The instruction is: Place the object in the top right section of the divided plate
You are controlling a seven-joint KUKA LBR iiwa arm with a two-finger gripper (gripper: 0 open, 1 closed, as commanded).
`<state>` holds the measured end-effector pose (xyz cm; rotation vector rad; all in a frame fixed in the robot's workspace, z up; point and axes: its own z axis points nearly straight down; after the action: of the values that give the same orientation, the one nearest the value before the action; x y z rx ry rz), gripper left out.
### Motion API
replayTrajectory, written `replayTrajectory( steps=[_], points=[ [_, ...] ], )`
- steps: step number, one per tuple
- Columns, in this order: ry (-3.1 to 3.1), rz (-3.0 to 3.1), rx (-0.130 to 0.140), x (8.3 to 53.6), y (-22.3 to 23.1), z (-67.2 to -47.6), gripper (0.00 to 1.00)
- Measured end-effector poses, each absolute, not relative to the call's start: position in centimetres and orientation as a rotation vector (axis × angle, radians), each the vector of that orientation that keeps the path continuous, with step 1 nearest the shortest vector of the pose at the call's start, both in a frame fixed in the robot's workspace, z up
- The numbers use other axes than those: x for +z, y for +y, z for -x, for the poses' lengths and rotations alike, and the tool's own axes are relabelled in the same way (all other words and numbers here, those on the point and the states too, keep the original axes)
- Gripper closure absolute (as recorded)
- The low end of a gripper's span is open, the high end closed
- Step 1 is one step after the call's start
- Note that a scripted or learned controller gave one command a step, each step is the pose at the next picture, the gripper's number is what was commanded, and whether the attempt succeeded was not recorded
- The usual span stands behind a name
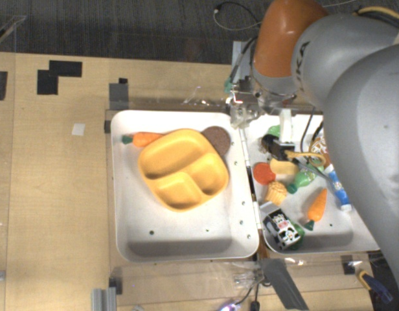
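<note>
A yellow divided plate point(182, 167) lies tilted in the left bin point(180, 238), with one large section and two smaller ones, all bare. An orange carrot with a green top point(146, 138) lies against its upper left rim. A brown round piece point(217, 137) sits at its upper right rim. My gripper point(240, 113) hangs over the back end of the wall between the two bins, just right of the brown piece, below the orange band point(284, 34). I see nothing clearly held in it.
The right bin point(329, 238) holds several toys: a red tomato point(263, 172), a tan lumpy piece point(277, 192), a second carrot point(317, 204), a blue and white tube point(336, 188), a black and white item point(282, 229) and green pieces point(304, 178). The grey arm covers the bin's right part.
</note>
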<state>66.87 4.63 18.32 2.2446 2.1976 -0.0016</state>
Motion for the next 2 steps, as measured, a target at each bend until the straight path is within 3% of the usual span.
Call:
replayTrajectory(
  steps=[1, 2],
  points=[
    [2.368, -2.065, 0.000, 22.3, 6.6, -61.5, 1.00],
    [2.507, -1.896, -0.002, 13.9, 13.7, -65.4, 1.00]
  ],
)
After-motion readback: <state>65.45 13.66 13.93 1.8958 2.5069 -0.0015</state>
